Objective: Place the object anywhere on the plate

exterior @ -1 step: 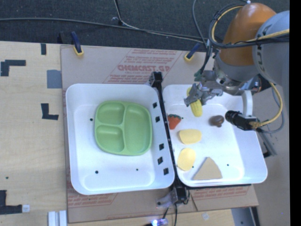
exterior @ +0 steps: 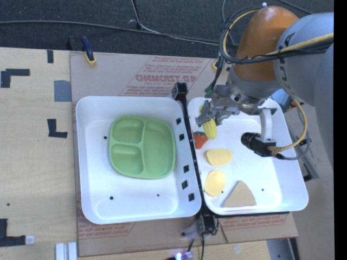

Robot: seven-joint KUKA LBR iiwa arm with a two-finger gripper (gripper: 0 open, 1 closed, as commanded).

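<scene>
A green plate [exterior: 143, 147] with three compartments lies in the left white bin [exterior: 92, 199]. In the right bin [exterior: 287, 194], near its left wall, a yellow corn cob [exterior: 210, 129] with a green end sits right under my gripper [exterior: 208, 116]. The gripper hangs low over the cob's upper end and hides part of it. A small red-orange piece [exterior: 200, 141] lies against the cob's lower left side.
Two pale yellow rounded pieces [exterior: 218, 157] [exterior: 214, 182] and a tan wedge [exterior: 238, 195] lie in the front part of the right bin. The divider between the bins [exterior: 187, 145] runs just left of the gripper. Black cables [exterior: 260, 144] hang off the wrist.
</scene>
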